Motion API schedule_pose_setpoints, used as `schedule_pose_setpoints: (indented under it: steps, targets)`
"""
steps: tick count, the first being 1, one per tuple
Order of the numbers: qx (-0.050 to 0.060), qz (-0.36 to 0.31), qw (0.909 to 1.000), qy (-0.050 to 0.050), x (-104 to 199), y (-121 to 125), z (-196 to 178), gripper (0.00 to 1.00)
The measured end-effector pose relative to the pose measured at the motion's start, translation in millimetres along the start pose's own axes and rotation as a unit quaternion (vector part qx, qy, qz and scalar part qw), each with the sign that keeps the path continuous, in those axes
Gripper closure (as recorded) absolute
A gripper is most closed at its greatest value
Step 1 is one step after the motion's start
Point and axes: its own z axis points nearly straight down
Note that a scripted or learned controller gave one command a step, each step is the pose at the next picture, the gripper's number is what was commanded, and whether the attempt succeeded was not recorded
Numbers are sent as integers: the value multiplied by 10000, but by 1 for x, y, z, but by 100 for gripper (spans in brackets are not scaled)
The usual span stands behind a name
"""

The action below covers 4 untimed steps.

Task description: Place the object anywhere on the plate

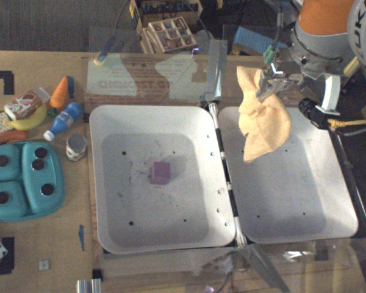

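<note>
A pale yellow cloth (263, 124) hangs crumpled over the back of the right bin (305, 206), lifted clear of its floor. My gripper (269, 88) is at the cloth's top right corner and is shut on it, with the arm coming in from the upper right. A small purple block (160, 173) lies near the middle of the left bin (128, 224). The teal divided plate (56, 195) rests on the bench to the left of both bins, far from the gripper.
Beside the plate lie toy items: a carrot (60, 92), a banana (28, 122), a blue bottle (63, 120) and a small can (76, 146). A clear panel (146, 78) stands behind the left bin. A metal divider (222, 170) separates the bins.
</note>
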Motion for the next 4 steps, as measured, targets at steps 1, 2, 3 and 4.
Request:
schedule_pose_setpoints:
  steps: [1, 2, 3, 4]
  targets:
    - [12, 359, 9994, 6, 28, -74, 93, 100]
    - [15, 385, 9993, 1, 25, -73, 85, 100]
    - [17, 837, 9965, 6, 92, -96, 122, 100]
    - [11, 917, 9958, -3, 70, -59, -65, 100]
